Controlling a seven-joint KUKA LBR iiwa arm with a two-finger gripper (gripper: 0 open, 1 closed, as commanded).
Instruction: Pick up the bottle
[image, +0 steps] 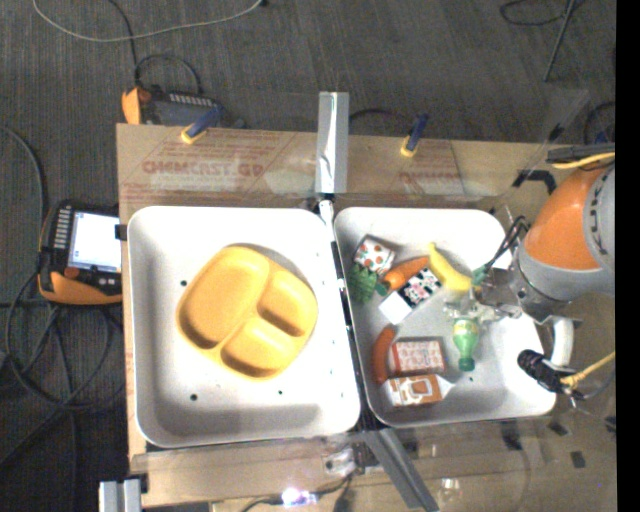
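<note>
Lying in the right bin (520, 395), the green bottle (466, 342) sits just below the gripper (487, 300), jaw state unclear

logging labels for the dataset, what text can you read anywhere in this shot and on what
Red print across the cardboard sheet behind the bins: mirrored and too faint to read.
Two small red cartons in the right bin: labels too blurred to read.
Handheld screen left of the bench: lit, nothing legible.
Green bottle: no readable label.
</note>
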